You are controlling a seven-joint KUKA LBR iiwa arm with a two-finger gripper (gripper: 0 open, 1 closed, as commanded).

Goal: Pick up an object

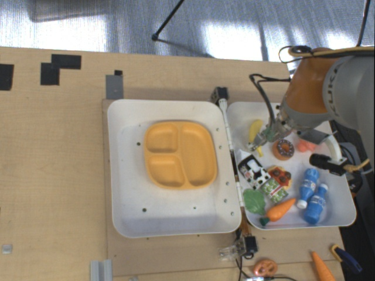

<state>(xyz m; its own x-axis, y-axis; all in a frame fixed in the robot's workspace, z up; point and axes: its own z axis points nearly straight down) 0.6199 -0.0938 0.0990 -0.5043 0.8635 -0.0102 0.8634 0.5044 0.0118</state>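
The right bin (345,215) holds several toys. My gripper (267,134) is low inside it near the back left. It sits just right of a yellow banana-like piece (255,129) and just left of a brown round disc (284,149). In front lie a black-and-white cow figure (251,170), a colourful small box (276,181), a green lump (254,201), an orange carrot (280,209) and two blue bottles (312,195). A pink piece (304,146) lies partly under the arm.
The left bin (126,215) carries an orange divided plate (179,155). The arm's grey body and orange band (313,86) overhang the right bin's back. On the bench in front lie a pretzel (265,268) and another carrot (321,266).
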